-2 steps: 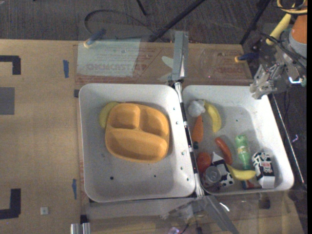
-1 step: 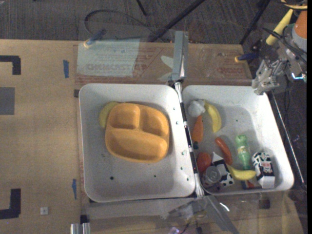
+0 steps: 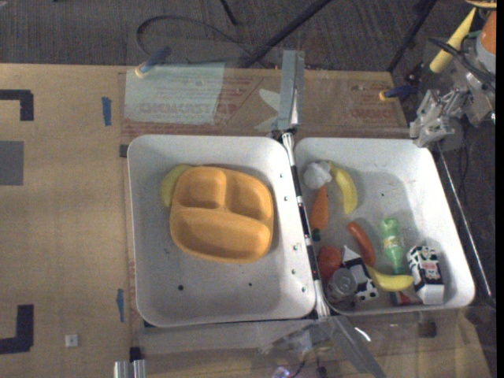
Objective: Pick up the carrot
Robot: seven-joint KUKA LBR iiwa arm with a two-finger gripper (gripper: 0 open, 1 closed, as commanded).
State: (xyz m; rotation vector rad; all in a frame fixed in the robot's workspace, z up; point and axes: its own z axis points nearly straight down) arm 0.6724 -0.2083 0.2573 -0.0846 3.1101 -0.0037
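Outside the bins, beyond the far right corner of the right bin (image 3: 453, 211), the end effector (image 3: 435, 118) is seen hanging over the worktop (image 3: 71, 211) edge, well apart from every object. Whether it is wide or narrow cannot be told at this size, and nothing is seen in it.

Within the right bin, the carrot (image 3: 319, 208) is found against the left wall, near the divider between the two bins. Its long axis runs roughly from the far side to the near side of the bin, with a slight tilt; the narrower end is directed toward the far side, where it meets a white object (image 3: 316, 175). Just to its right a yellow banana (image 3: 345, 189) is laid almost parallel to it. Nearer the front, a red object (image 3: 330, 261) sits below the carrot, and a red-orange sausage-shaped item (image 3: 361, 242) is placed to the right. A green bottle (image 3: 391, 245), a second banana (image 3: 389, 279), a grey can (image 3: 342, 283) and a black-and-white carton (image 3: 428, 272) are crowded in the near right part.

In the left bin (image 3: 150, 235), an orange compartment plate (image 3: 222, 213) is laid face down, with a yellow item (image 3: 169, 184) partly covered at its left edge.
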